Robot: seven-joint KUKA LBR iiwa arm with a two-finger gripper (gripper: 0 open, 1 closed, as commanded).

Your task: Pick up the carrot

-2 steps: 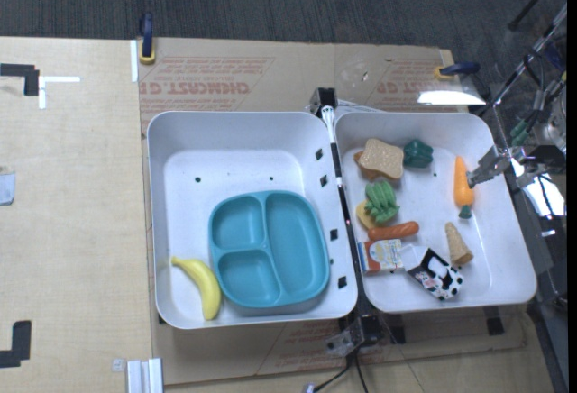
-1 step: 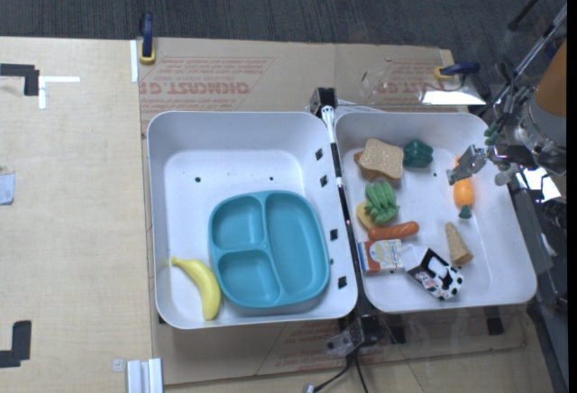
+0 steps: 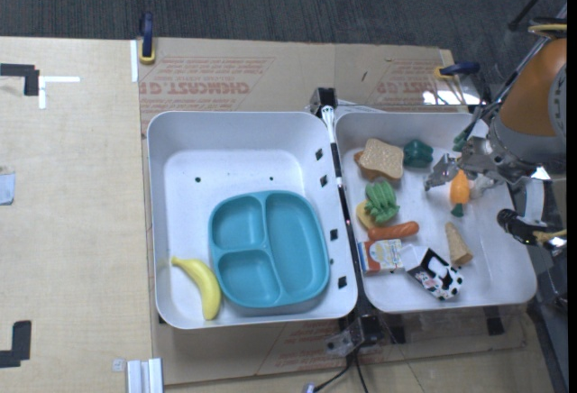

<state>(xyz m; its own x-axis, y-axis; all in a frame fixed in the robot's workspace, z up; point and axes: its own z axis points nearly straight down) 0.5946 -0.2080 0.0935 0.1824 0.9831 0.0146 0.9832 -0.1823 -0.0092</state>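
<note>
The gripper (image 3: 458, 177) clenches the carrot (image 3: 460, 188) above the right bin (image 3: 505, 287), so the lift seems underway; next, raise steadily.

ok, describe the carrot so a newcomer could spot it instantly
Look in the right-hand bin, toward its far right side, right at the gripper. The carrot is the small orange piece with a green tip pointing down. Nothing else nearby is bright orange; the sausage is redder and lies further left.
</note>
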